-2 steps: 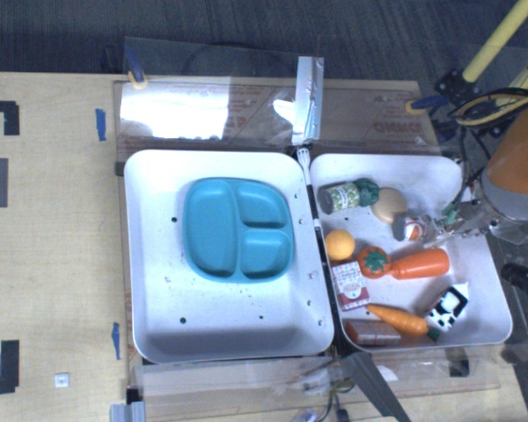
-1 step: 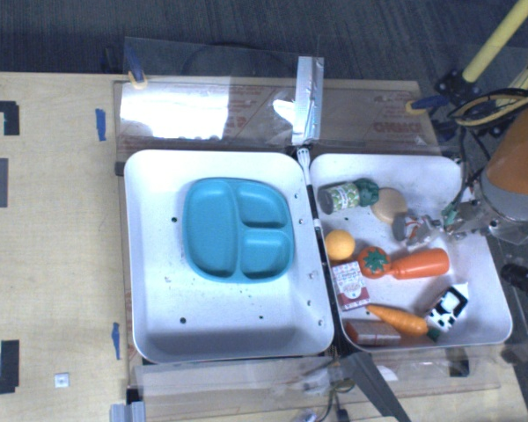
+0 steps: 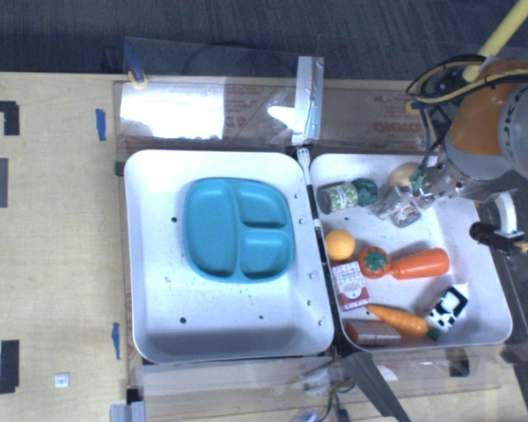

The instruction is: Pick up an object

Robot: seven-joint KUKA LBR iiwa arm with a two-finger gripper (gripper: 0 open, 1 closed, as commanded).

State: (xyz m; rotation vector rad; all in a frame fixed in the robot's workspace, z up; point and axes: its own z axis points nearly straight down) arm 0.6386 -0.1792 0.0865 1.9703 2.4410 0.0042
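While the gripper (image 3: 411, 202) hovers at the right bin's (image 3: 488, 328) twelve o'clock, grip unreadable, it seems mid-reach; next it must settle over the green can (image 3: 348, 195).

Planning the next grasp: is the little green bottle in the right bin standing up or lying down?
Lying down. The green bottle rests on its side at the back of the right bin, its length running across the bin floor, near the gripper.

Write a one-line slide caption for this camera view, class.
Gripper low in the right bin near a small bottle; blue divided plate in the left bin.
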